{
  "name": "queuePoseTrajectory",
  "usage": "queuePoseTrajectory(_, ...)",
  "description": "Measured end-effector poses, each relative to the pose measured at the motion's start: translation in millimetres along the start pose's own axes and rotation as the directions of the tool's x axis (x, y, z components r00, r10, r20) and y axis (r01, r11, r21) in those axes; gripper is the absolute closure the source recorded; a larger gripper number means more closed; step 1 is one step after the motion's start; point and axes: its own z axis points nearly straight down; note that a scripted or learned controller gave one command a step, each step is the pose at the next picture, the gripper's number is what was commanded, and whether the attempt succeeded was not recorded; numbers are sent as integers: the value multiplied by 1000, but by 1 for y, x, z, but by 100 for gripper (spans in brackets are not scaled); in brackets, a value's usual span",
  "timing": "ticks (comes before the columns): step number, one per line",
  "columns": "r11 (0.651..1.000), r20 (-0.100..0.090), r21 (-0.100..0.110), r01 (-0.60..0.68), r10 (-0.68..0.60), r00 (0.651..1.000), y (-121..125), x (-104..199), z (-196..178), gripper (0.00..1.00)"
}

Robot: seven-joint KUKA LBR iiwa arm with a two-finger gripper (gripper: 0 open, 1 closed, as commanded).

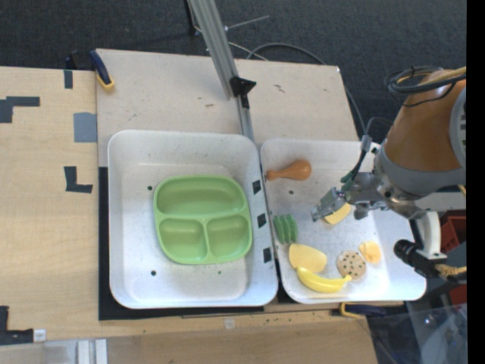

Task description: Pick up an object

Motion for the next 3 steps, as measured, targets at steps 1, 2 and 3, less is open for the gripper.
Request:
queuePoseTrajectory(1, 1000, 0, 0, 0, 0, 1000, 0, 0, 0, 0)
queuePoseTrajectory(2, 1000, 0, 7, -1, 1, 1000, -3, 3, 64, 0)
queuePoseTrajectory(3, 1000, -1, 6, -2, 2, 1000, -6, -1, 109, 0)
